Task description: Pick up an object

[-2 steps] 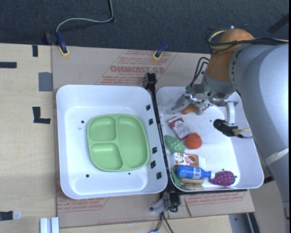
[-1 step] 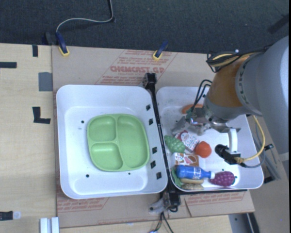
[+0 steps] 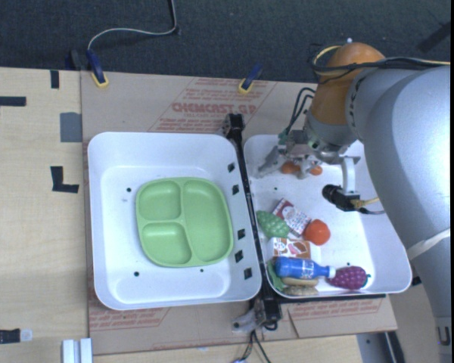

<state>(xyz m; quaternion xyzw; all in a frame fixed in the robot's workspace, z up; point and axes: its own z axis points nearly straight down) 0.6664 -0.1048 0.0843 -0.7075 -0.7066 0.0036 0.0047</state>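
The two-finger gripper (image 3: 299, 161), its hold impossible to judge from here, hangs near the far edge of the right shallow white bin (image 3: 378, 248) over a small orange piece (image 3: 303, 169), and could miss, since the round red tomato (image 3: 317, 232) and neighbours crowd the near corner.

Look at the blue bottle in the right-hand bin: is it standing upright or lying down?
Lying down. The blue bottle rests on its side near the right bin's front edge, long axis running left to right, beside the purple grapes.
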